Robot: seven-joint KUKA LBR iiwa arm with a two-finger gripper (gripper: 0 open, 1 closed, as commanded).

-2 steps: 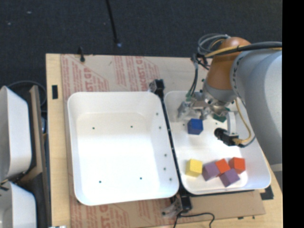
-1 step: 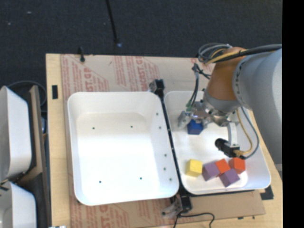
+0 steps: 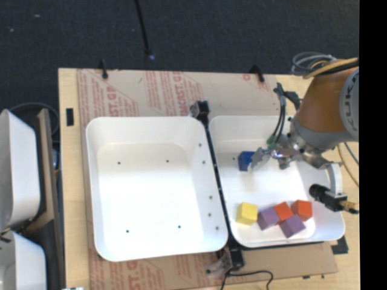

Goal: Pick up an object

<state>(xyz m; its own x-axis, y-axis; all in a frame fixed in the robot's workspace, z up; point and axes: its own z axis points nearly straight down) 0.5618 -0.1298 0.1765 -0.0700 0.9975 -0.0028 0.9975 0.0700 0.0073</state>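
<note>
In the right bin [image 3: 242, 132] a blue block [image 3: 245, 161] lies near the middle of the floor. My gripper [image 3: 272, 157] hangs low over the bin just right of that block, and its left finger [image 3: 260, 156] nearly touches the block's right side. The fingers stand apart with nothing between them. Along the bin's front edge sit a yellow block [image 3: 247, 213], two purple blocks [image 3: 267, 218] [image 3: 292, 225] and two orange blocks [image 3: 283, 211] [image 3: 302, 208], bunched close together.
The left bin [image 3: 151, 186] sits beside the right one, split from it by a dark rim [image 3: 213, 168]. The orange-banded arm [image 3: 323, 110] covers the right bin's far right corner. A black fitting [image 3: 326, 195] juts out over the right rim.
</note>
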